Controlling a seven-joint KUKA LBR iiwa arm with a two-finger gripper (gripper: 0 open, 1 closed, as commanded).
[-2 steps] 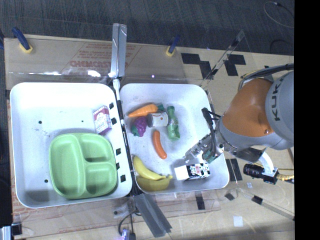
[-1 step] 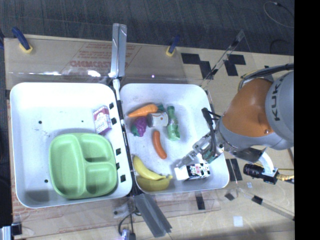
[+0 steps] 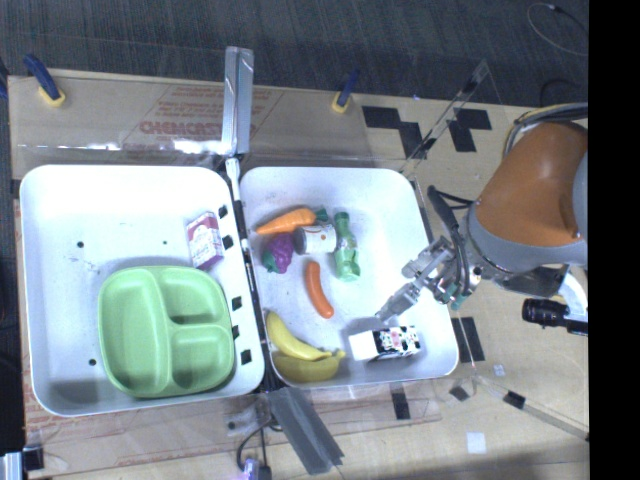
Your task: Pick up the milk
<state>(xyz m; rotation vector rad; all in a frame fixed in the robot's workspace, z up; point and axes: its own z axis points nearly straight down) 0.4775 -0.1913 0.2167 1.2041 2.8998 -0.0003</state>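
Lying by the right bin's [image 3: 330, 175] front edge, milk [image 3: 385, 343]: white carton, black patches
Gripper [image 3: 392, 315]: just above carton, fingers' state unclear

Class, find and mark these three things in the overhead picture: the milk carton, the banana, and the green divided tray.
milk carton [image 3: 387, 343], camera view, on its black-and-white side face.
banana [image 3: 296, 349], camera view, on the middle of its curved body.
green divided tray [image 3: 128, 326], camera view, on the floor of its long left compartment.
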